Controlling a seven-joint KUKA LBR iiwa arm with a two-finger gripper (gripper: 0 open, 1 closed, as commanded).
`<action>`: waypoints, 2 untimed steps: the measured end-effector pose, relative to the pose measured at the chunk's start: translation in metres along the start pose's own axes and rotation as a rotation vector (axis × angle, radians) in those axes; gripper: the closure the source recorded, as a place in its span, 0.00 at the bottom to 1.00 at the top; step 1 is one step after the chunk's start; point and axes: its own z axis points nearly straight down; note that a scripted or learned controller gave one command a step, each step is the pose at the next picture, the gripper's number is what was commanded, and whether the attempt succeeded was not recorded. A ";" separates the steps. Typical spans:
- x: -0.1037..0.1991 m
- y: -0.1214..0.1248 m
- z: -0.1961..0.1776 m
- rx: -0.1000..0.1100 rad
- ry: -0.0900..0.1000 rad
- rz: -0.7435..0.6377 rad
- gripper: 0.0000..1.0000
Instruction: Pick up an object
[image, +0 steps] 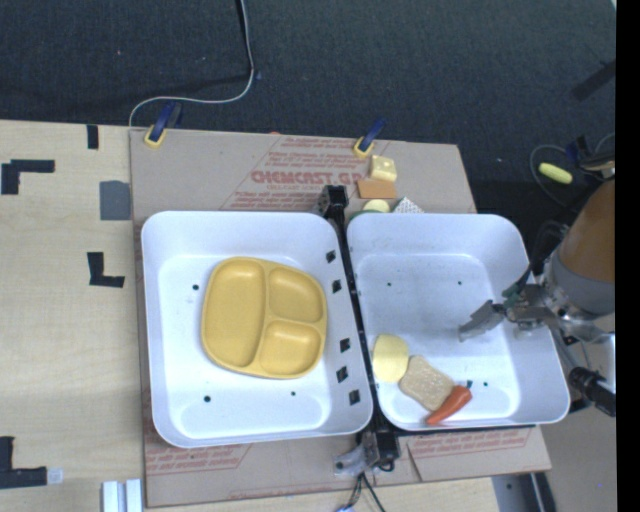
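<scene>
Near the front edge of the right shallow white plastic bin (505, 240), three small toy-food pieces are lying in a cluster: a pale yellow rounded piece (390, 357), a tan bread-slice-shaped piece (426, 382) and a small orange carrot-like piece (453, 402). Yellow one is sitting by the bin's left wall; bread is touching or just beside it; carrot is leaning against the bread's right end, towards the front-right corner.

Two-finger gripper (483, 319) is hanging over the bin's right half, w/ the grey arm (590, 265) coming in over the right wall. One dark finger is pointing left-down; can't tell if jaws are apart or together. Nothing is showing between them.

Handling, as judgement: all three are prob. light, stiff plastic or foam, not fragile, maybe a bit slick. Yellow piece is looking like the easiest target, being least crowded; pinch across its width. Bread is flat, so grip by its long edges. Carrot is thin and may be rolling away if nudged; take it mid-length.

Left white bin (160, 300) is holding a yellow compartmented tray (262, 316).
</scene>
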 end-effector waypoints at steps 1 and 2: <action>0.095 0.019 0.095 0.007 0.009 -0.011 0.00; 0.095 -0.007 0.090 0.004 0.006 -0.006 0.00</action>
